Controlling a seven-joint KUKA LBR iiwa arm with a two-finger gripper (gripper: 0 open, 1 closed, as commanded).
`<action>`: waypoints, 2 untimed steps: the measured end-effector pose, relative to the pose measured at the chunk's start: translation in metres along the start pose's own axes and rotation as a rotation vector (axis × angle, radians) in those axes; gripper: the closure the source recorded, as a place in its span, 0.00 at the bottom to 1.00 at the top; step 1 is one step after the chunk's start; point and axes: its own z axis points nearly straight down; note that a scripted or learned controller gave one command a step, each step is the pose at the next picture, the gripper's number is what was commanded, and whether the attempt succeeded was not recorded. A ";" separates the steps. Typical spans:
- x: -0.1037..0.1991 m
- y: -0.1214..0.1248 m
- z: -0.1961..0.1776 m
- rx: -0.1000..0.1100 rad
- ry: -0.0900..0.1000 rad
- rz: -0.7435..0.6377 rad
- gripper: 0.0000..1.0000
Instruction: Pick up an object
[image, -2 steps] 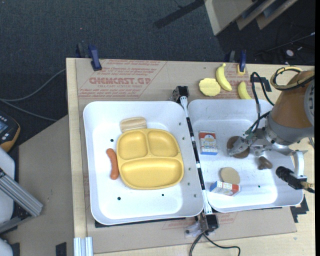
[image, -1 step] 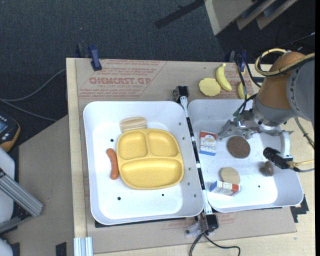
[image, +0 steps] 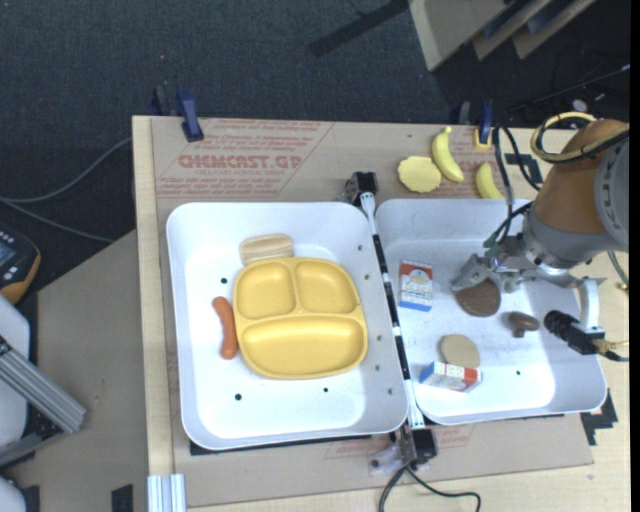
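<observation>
My gripper (image: 489, 277) hangs over the back part of the right bin (image: 560, 395), fingers spread open with nothing between them. Just in front of it, touching or nearly touching the fingertips, lies a dark brown round piece (image: 480, 300). A smaller brown lump (image: 520, 322) sits to its right. A white carton with red and blue print (image: 415, 285) lies to the left. Nearer the front are a tan round piece (image: 459, 349) and a small red and white box (image: 452, 375).
The left bin (image: 195, 250) holds a yellow divided tray (image: 298, 317), an orange sausage (image: 226, 327) beside it and a tan slice (image: 266, 247) behind it. On the bench behind the right bin lie two toy bananas (image: 447, 155) and a yellow lump (image: 420, 173).
</observation>
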 end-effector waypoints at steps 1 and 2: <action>-0.018 0.018 0.000 -0.005 -0.002 -0.002 0.00; 0.033 -0.032 0.001 0.003 0.004 -0.004 0.00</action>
